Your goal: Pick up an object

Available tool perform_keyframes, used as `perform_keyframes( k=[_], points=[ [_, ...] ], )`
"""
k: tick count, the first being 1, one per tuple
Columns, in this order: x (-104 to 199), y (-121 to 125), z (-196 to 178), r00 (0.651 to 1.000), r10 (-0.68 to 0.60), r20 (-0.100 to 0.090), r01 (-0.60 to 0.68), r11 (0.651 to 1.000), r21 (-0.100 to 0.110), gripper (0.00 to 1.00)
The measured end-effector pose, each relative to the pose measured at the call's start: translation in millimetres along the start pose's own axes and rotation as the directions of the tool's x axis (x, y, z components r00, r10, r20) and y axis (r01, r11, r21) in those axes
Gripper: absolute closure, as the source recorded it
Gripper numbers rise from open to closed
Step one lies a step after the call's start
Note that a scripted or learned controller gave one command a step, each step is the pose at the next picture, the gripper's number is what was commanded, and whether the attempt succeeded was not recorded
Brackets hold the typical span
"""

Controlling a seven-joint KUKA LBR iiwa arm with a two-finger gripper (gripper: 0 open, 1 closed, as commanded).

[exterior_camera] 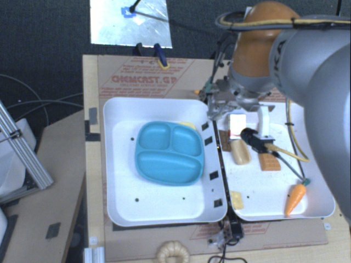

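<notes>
The grey arm [312, 64] comes in from the right, bulky in the foreground. Its orange band [260, 34] sits just above the wrist, which bends downward, carrying the pincer [237, 126] low and pointed straight down.

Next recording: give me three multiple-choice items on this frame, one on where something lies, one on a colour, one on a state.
1. Where does the toy carrot lie?
A. in the right bin's near corner
B. on the divided plate
C. on the cardboard behind the bins

2. What colour is the divided plate in the left bin?
A. red
B. light blue
C. black

3. How does the divided plate sit?
A. flat, compartments facing up
B. on edge against the bin wall
C. upside down

Answers:
1 A: the carrot rests on the right bin's floor near its front right corner.
2 B: its whole surface is light blue.
3 A: all three compartments show from above.
</notes>
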State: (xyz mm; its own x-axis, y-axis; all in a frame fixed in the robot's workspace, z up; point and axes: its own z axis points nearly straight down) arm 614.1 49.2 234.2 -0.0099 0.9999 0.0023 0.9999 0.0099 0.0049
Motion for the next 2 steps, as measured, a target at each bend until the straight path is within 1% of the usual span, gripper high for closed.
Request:
perform_keyframes(
  k=[1, 2],
  points=[
    [32.8, 40.0, 11.6, 1.0, 0.002, 0.001, -0.002, 1.0, 0.001, 1.0],
    [54.6, 39.8, 2.7, 1.0, 0.003, 0.002, -0.003, 1.0, 0.002, 1.0]
  ],
)
